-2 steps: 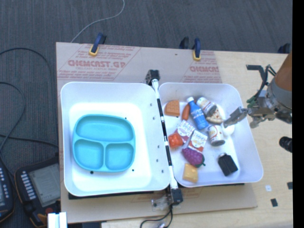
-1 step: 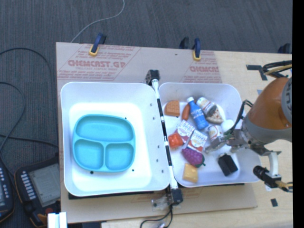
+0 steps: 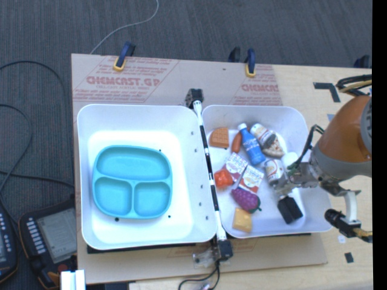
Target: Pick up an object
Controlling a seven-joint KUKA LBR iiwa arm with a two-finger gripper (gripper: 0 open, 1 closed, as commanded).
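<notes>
Now claw (image 3: 288,186) low in right bin (image 3: 296,118), finger state unclear; small jar (image 3: 274,170) just left.

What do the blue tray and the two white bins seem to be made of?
The blue tray looks like moulded plastic with a smooth, slightly glossy finish: rounded compartments and even colour suggest it. The white bins also look like thin formed plastic, smooth, with rounded corners and soft highlights, though the material cannot be confirmed.

A robotics lab: two white bins (image 3: 84,162) clamped (image 3: 125,53) to a protective-film-covered desk (image 3: 290,80), a teach pendant (image 3: 48,234) (lower left), cables (image 3: 18,101) trailing over grey carpet (image 3: 60,17).
</notes>
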